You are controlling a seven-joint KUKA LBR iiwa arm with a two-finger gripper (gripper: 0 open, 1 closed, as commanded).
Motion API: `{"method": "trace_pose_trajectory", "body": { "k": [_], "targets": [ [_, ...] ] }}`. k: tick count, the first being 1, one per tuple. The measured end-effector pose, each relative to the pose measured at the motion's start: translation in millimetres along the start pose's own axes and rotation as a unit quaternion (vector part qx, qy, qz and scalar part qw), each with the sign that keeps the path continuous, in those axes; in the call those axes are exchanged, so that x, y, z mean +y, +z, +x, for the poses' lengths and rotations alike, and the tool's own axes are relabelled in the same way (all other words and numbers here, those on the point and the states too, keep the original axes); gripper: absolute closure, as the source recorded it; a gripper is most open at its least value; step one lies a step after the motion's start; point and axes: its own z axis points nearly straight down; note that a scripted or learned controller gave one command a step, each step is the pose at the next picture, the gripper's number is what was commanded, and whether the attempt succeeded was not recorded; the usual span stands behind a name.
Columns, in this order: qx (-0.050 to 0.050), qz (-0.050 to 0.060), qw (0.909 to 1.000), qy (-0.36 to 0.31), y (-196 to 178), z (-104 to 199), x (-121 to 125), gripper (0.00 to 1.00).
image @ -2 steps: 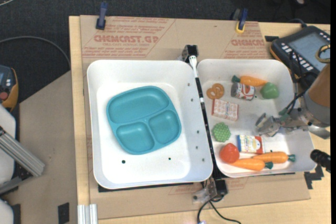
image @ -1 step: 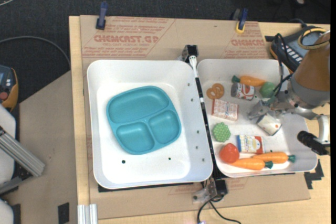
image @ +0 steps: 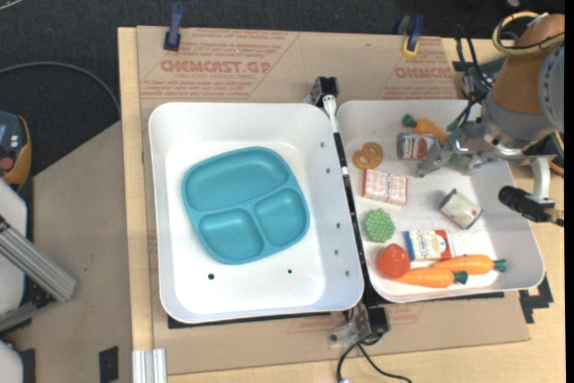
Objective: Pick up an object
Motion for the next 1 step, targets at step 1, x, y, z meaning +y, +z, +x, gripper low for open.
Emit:
{"method": "trace_pose_trajectory", "body": {
  "k": [1],
  "targets": [
    [0.01,0.002,0.9999,-0.003,-2.7,-13.5,46.9,0.0]
  ]
}}
